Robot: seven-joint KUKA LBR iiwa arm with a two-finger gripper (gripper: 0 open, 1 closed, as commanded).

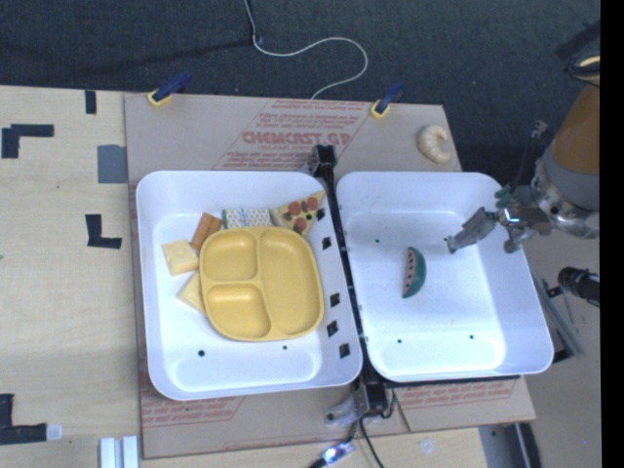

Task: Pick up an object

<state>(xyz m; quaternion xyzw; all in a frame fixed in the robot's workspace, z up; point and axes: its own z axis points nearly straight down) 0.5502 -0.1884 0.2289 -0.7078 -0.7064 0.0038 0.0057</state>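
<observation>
Camera view: watermelon slice (413, 272) lies left of and below the gripper (478, 230).

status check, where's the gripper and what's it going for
Two-finger gripper above right white bin, holding nothing. Small watermelon-slice toy lies apart, unobstructed.

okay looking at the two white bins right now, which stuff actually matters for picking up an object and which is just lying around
Matters for the pick:
gripper, over the right bin
watermelon slice, alone in that bin

Lying about:
yellow divided plate in the left bin
food pieces tucked around the plate
pale item on the cardboard beyond the bins
</observation>
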